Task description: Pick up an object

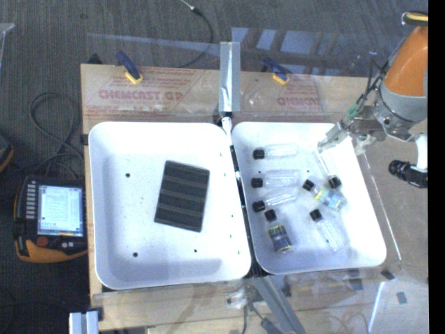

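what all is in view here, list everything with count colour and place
bins: 2, white, side by side on the bench
ridged pad: 1, black, flat in the left bin
small bottles: 7, clear with black caps, one with a dark label, scattered in the right bin
clamps: 2, blue and yellow, on the board behind the bins
handheld controller: 1, orange and black with lit screen, left of the bench
arm: 1, grey with orange band, at right
gripper: 1, grey, above the right bin's far right corner
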You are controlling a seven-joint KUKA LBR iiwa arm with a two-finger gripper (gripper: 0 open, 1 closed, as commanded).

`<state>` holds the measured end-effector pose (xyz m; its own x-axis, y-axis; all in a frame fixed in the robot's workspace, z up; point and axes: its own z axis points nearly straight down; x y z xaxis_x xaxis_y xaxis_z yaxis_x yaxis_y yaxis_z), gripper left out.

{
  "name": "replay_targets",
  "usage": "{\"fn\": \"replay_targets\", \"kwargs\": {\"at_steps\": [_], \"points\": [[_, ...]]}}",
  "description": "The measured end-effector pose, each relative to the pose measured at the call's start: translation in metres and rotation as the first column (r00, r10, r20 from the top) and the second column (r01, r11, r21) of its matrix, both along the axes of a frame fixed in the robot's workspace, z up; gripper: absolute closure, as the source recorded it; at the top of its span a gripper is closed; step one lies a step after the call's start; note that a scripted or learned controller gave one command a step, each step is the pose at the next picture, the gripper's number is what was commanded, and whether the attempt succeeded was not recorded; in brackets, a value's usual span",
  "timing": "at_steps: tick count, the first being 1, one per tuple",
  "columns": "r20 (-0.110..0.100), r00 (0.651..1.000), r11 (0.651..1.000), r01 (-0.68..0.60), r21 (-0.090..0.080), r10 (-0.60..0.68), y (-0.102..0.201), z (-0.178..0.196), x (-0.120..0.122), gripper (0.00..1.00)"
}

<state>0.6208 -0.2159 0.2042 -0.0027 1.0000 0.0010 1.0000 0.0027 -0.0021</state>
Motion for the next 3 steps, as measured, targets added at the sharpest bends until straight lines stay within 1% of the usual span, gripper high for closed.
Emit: {"fn": "replay_targets", "kwargs": {"at_steps": [1, 2, 3], "points": [[0.007, 0.999, 0.999, 0.051, 0.007, -0.051, 0.002, -0.107, -0.028, 0.00], [0.020, 1.000, 1.000, 0.004, -0.002, -0.004, 0.006, -0.112, -0.038, 0.00], [0.021, 0.999, 0.999, -0.045, -0.003, 0.045, 0.005, -0.112, -0.048, 0.00]]}}
